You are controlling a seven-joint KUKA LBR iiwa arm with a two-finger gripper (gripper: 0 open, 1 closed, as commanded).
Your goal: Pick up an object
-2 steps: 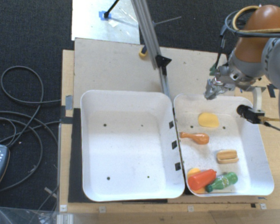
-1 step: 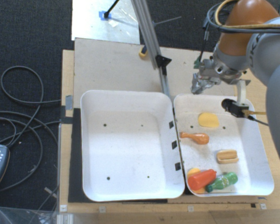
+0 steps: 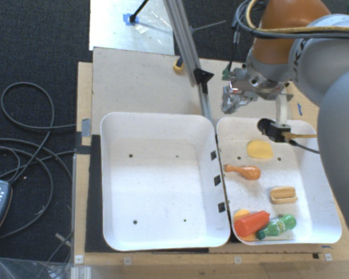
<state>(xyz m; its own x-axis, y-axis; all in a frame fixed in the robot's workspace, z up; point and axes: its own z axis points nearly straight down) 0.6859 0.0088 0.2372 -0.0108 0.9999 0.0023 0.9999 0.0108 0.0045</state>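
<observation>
Two shallow white bins side by side on a pale bench: left bin (image 3: 155, 181), right bin (image 3: 319, 225)

In the right bin, several toy foods. Toward 12 o'clock, a flat yellow disc (image 3: 260, 149). Near the middle, at about 9 o'clock from centre, an orange drumstick (image 3: 244, 172) lying on its side, thin end pointing to 9 o'clock. At roughly 4 o'clock from the drumstick, a tan hot-dog bun (image 3: 283, 195). Down at 6 o'clock, against the near wall, a red pepper (image 3: 252, 221) touching a green bottle (image 3: 277, 226), with something yellow just behind the pepper, too hidden to name

Grey arm with orange band entering from 3 o'clock; gripper (image 3: 233, 102) hanging above the far rim of the right bin, at 11 o'clock from the yellow disc and well apart from every toy. Nothing visible between the fingers; whether spread or pressed together, cannot tell — possibly slightly apart, but too small and shadowed

Black cables (image 3: 23, 128) on dark carpet at 9 o'clock
</observation>
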